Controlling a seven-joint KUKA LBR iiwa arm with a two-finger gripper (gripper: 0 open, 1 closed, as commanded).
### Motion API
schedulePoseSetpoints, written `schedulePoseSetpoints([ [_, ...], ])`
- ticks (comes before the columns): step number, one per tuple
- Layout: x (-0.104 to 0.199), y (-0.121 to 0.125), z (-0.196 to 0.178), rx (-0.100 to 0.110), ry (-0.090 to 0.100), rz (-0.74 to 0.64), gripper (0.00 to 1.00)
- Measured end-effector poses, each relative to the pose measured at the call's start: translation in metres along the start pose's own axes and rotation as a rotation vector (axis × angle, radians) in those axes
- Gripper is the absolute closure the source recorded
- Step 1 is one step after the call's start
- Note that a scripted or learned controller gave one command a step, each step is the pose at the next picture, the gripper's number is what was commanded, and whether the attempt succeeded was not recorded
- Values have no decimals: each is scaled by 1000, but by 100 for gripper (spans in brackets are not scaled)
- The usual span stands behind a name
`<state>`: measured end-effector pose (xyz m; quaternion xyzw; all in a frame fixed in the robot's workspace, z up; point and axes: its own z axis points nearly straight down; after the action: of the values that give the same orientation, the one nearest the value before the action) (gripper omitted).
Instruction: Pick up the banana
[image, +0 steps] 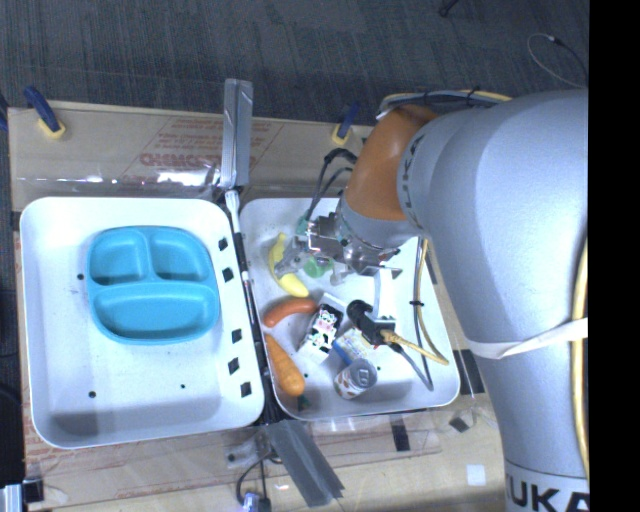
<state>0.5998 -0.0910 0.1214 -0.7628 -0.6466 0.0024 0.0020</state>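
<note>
Grey metal marks the gripper (300, 252), which hangs low over the upper part of the right bin (432, 385); whether it is released or clenched cannot be told from this slant. The arm (500, 230) enters from 3 o'clock, its orange band (378, 172) lying at 1 o'clock from the gripper. The banana (284, 268), yellow, lies in the right bin at 7 o'clock from the gripper, close beneath it; contact cannot be judged. A green item (316, 266) sits just beside the gripper at 5 o'clock. Further toward 6 o'clock lies a sausage (288, 310), orange-red, touching or nearly touching the banana's lower end. At 6 o'clock of that, a carrot (286, 368) lies along the bin's left wall. A black-and-white carton (321, 331) sits at the bin's middle, with a can (356, 376) at 5 o'clock from it. At 9 o'clock, well apart, the left bin (60, 400) bears a blue tray (152, 283) with three compartments.
</note>
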Motion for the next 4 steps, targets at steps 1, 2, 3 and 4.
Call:
schedulePoseSetpoints([
  [1,1,1,30,1,2,125,0],
  [2,2,1,21,5,3,121,100],
  [3,2,0,21,5,3,120,0],
  [4,3,57,30,-2,2,144,0],
])
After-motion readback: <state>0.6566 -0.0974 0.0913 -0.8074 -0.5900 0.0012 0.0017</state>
